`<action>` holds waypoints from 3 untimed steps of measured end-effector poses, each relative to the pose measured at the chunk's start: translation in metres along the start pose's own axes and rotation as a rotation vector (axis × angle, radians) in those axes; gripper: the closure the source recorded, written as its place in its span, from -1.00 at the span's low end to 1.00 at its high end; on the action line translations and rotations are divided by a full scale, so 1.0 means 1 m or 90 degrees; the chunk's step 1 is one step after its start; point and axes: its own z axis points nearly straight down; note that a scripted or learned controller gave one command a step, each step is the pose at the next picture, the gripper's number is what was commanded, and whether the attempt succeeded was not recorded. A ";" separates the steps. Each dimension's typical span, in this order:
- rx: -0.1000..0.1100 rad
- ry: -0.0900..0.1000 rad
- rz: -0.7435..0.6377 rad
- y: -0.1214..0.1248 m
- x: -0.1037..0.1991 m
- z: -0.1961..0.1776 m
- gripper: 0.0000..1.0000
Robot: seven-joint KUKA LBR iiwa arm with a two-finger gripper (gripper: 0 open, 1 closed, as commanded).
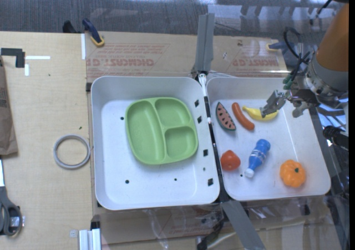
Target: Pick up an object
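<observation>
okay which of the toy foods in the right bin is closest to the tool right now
The yellow banana, at the far side of the right bin. The tool hangs right by its end, while the sausage, watermelon slice, tomato and pumpkin lie farther off.

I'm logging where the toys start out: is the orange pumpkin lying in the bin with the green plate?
No: the pumpkin lies in the right bin, while the green plate lies alone in the left bin.

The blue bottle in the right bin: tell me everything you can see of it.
The blue bottle is a small toy, plastic by its look, with a blue body, a white band around its middle and a white cap. It lies on its side in the right bin, cap toward the near-left, between the tomato and the pumpkin, touching neither.
</observation>
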 end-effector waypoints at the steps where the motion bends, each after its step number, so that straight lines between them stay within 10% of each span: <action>1: 0.000 0.001 -0.093 0.031 -0.008 0.120 -1.00; 2: -0.002 0.000 -0.083 0.037 -0.014 0.170 -1.00; 3: 0.001 0.001 -0.078 0.036 -0.017 0.164 1.00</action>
